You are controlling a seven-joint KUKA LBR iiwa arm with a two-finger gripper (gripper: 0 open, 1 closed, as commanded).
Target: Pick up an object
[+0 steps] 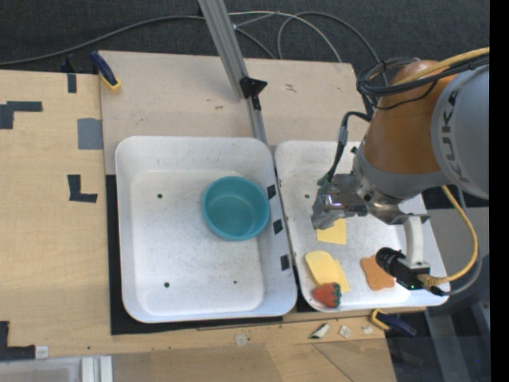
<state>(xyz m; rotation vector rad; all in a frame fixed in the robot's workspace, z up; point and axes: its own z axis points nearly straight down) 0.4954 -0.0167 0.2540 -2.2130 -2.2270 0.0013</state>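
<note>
Down in the right bin [296, 173] we have a small cluster of pieces to choose from. A pale yellow wedge [333, 232] lies near the middle of that bin, and the gripper [328, 210] sits right over its upper edge, low above the bin floor. From this slanted angle the metal head hides the tips, so whether it is open or closed I cannot tell, and nothing is visibly held. Just below the wedge lies a second, longer yellow piece [324, 267], and touching its lower end is a small red piece with a bit of green [326, 294], close to the bin's front rim. Off to the right of those, an orange piece [375, 274] rests flat, with a black fitting on the arm's cable [396, 265] just beside it.

The arm [413, 134] comes in from the right, its big orange band bulging above the wrist and grey casing beyond, a yellow cable [469, 245] looping round its lower side.

Moving across to the left bin [143, 237], a teal bowl [235, 207] stands upright, mouth up, toward the right half of the bin and well apart from the cluster. Both bins sit side by side, edges touching, on the light wooden tabletop [48, 237]. A grey metal rod [227, 46] slants down from the top to meet the bins' back edge, and dark cables [302, 22] trail along the floor behind
</note>
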